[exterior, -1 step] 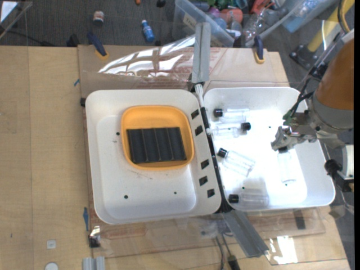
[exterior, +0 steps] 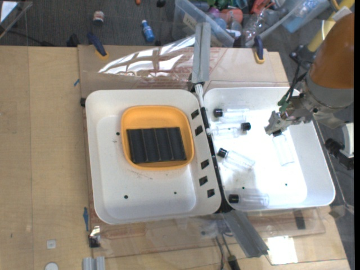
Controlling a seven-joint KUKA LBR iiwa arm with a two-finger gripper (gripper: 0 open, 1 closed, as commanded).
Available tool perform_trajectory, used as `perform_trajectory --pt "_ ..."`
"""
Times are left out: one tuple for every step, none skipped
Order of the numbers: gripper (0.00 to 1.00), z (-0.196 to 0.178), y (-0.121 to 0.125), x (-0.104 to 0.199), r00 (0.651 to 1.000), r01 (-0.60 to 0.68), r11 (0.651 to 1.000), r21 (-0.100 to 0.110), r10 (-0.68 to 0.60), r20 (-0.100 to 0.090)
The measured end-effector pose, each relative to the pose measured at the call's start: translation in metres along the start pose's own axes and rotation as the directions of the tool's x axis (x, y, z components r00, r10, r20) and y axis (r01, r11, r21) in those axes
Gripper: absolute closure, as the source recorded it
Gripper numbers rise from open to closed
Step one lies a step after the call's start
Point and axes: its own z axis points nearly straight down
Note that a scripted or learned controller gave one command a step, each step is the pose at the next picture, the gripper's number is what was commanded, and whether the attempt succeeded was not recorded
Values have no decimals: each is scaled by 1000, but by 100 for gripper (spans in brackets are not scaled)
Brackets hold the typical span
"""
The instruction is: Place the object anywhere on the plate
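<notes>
I am hanging my gripper (exterior: 275,127) over the right bin (exterior: 315,179); how far it is open I cannot tell, since it is small and blurred. A clear vial (exterior: 283,149) is lying just below at 6 o'clock, hard to make out against the white. My arm is reaching in from 2 o'clock. The orange plate (exterior: 156,115) is sitting at 9 o'clock in the left bin (exterior: 112,196), carrying a black ridged block (exterior: 156,144).

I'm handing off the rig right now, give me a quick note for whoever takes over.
Gripper: over the right bin, at the top end of one clear vial; no grasp visible.
Other clear vials with black caps lie in the same bin.
Orange plate sits in the left bin, with a black ridged block on it.
Done: no vial placed yet.
Left: pick a vial, set it on the plate.
</notes>
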Motion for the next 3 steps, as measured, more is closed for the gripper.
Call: perform_trajectory --pt "100 0 55 10 982 190 982 -1 -190 0" --pt "100 -6 99 20 929 370 929 -2 -370 1" --pt "100 -22 102 39 813 583 813 -4 -583 3"
